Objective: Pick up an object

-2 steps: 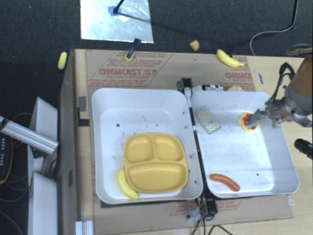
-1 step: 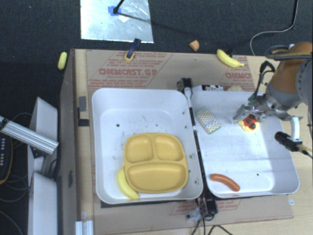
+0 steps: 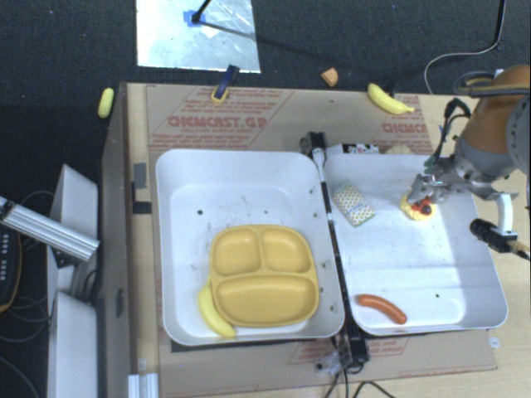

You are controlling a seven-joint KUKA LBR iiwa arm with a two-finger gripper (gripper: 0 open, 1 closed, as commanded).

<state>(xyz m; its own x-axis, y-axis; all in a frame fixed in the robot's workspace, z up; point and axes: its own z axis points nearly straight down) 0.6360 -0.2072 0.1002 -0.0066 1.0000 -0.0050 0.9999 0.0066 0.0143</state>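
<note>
Two shallow white bins sit side by side on the bench [image 3: 207,110]. In the right bin [image 3: 465,297], near its far right corner, lies a small yellow and red object [image 3: 417,208], a rounded lump too small to show any long axis or heading. The gripper [image 3: 425,191] hangs right over it, touching or nearly so; whether anything is pinched cannot be told, as the tips blend into the object. The grey arm [image 3: 489,152] reaches in from the right, its orange band [image 3: 496,123] above the wrist, the wrist tilted down and leftward toward the bin floor. Also in the right bin are a pale patterned block [image 3: 353,204] near the far left side, lying at a slant, and an orange sausage-shaped piece [image 3: 382,308] near the front edge, its long axis running left to right. The left bin [image 3: 191,181] holds a yellow divided tray [image 3: 264,274] with a yellow banana [image 3: 214,313] just beside its front left corner.
</note>
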